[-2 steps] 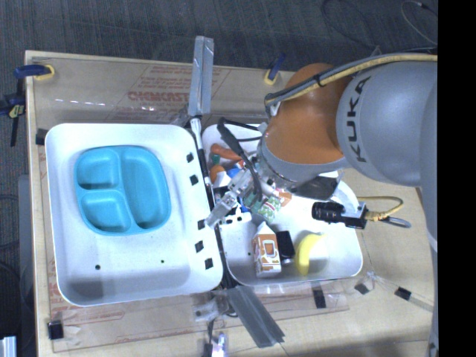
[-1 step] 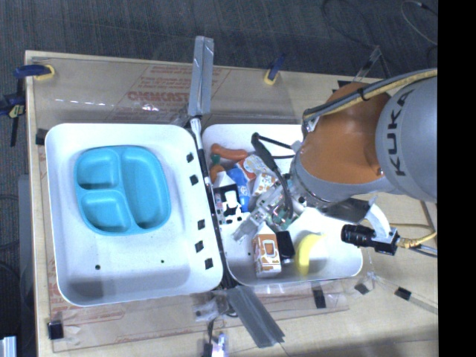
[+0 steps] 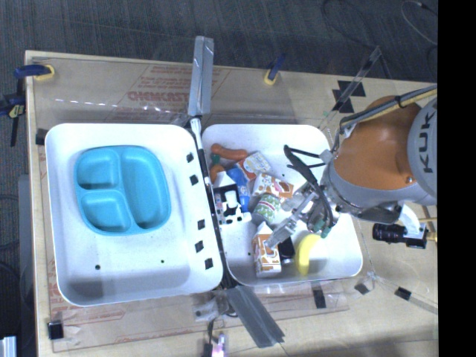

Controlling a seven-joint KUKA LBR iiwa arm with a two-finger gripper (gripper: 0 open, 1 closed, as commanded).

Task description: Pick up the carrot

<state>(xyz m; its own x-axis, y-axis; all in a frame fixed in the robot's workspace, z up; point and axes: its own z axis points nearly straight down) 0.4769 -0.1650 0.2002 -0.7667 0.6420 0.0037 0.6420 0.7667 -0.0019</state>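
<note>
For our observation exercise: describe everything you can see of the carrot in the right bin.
The carrot is orange, smooth and plastic-looking, likely a toy. It lies flat near the far left corner of the right bin, roughly crosswise. Its near side meets the pile of small packages; its ends are hard to make out. The hand is apart from it.

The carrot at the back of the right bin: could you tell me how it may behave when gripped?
The carrot looks smooth and tapered, so it may slip between fingers. Being rounded, it could roll if nudged. It lies against the bin wall beside cartons, so a grasp may shove it sideways.
</note>
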